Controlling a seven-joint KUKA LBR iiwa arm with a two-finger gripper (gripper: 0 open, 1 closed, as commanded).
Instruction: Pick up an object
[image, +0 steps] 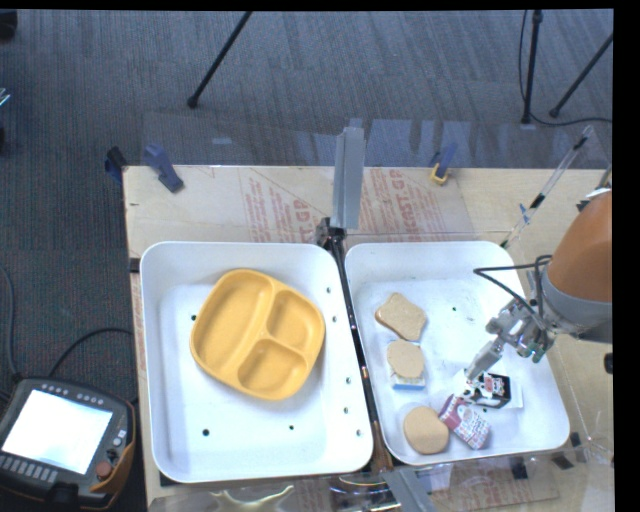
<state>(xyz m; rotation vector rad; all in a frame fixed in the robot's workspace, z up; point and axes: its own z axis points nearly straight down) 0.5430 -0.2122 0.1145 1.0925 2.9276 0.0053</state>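
Hovering over the small black packet (494, 388) near the right bin's (545, 425) front-right corner, your gripper (476, 372) may touch it; I cannot tell its grip. Expect a light, thin, slippery packet; pinch across its edges.

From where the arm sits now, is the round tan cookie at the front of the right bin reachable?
Probably yes. The gripper hovers in the right white bin, and the round tan cookie lies uncovered, with just the pink crumpled packet touching its right side.
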